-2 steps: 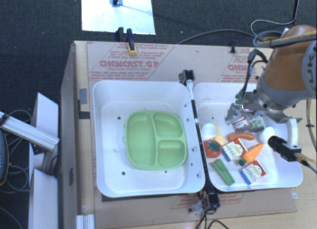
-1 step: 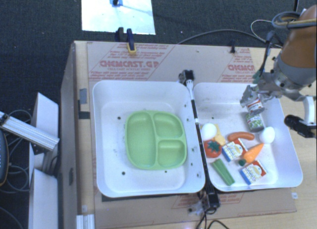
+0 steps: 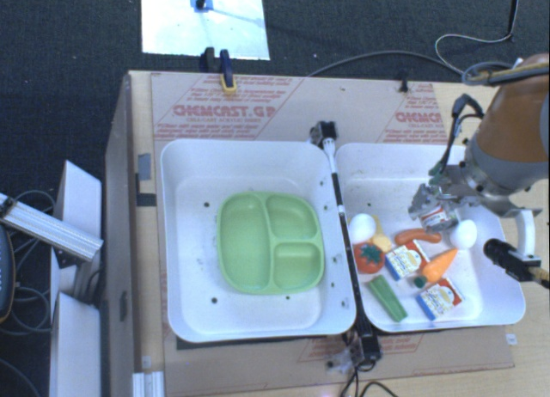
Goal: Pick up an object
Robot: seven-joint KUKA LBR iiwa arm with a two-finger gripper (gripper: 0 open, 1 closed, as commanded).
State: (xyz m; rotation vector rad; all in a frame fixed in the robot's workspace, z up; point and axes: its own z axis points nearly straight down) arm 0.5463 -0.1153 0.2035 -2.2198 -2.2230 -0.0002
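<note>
My gripper point(image 3: 432, 204) hangs low over the right bin point(image 3: 378, 167), near its middle. Right under it lies a small white and red packet point(image 3: 436, 217), partly covered by the gripper. Around it lie a red sausage point(image 3: 418, 236), a white egg point(image 3: 464, 234), an orange carrot point(image 3: 440, 265), two small cartons point(image 3: 404, 259) point(image 3: 438, 298), a red tomato point(image 3: 369, 256), another white egg point(image 3: 362, 226) and a green pod point(image 3: 387, 298). I cannot see whether anything sits between the fingers.
The left bin point(image 3: 185, 172) holds a green divided plate point(image 3: 271, 242). A black rail point(image 3: 337, 206) runs between the two bins. The arm's grey and orange body point(image 3: 516, 129) fills the space above the right bin's far right corner.
</note>
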